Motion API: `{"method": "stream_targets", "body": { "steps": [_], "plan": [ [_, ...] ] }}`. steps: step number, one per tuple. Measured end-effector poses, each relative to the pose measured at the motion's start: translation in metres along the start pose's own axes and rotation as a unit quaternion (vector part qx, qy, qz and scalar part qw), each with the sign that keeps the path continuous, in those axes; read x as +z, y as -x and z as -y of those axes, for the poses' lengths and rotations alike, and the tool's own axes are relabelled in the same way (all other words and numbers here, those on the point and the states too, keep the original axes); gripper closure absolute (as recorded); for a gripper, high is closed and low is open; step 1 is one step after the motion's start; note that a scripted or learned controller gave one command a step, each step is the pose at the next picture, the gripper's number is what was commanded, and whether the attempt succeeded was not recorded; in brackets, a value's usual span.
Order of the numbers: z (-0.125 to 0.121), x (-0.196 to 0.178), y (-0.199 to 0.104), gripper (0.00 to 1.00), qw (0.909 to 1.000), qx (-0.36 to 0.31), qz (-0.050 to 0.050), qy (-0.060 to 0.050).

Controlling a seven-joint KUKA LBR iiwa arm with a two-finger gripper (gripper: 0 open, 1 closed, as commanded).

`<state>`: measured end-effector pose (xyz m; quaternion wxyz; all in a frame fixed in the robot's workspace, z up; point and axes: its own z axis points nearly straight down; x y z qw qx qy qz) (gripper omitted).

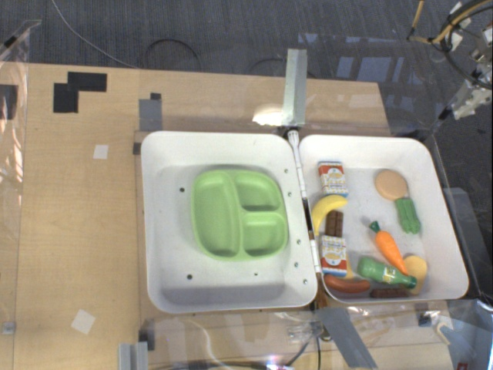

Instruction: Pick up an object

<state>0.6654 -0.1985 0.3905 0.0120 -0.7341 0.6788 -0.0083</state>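
You are looking at two white bins side by side. The left bin (162, 206) is holding a green divided plate (237, 213). The right bin (431, 176) is carrying all the candidates for the pick, crowded toward the lower middle of the frame: a banana (326, 207), a chocolate bar (333, 223), two small packets (332, 179) and (333, 253), a carrot (387, 248), a green bottle (384, 271), a sausage (347, 286), a pickle (408, 215) and a tan cookie (391, 183).

The trouble you are facing is crowding. The banana, bar and packets are lying touching each other along the bin's left wall, so a descent there is likely to strike the wall or pinch two things at once. The bottle, carrot and sausage are overlapping near the bottom edge, inviting a slip. The cookie and pickle are sitting freer.

At the upper right corner, arm hardware and cables (466, 29) are being cut off by the frame; I cannot tell whether the jaws are apart or together.
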Motion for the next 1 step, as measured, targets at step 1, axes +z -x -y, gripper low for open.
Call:
{"method": "stream_targets", "body": {
  "steps": [1],
  "plan": [
    [0.0022, -0.0137, 0.0017, 1.0, 1.0, 0.001, 0.001, -0.005]
  ]
}}
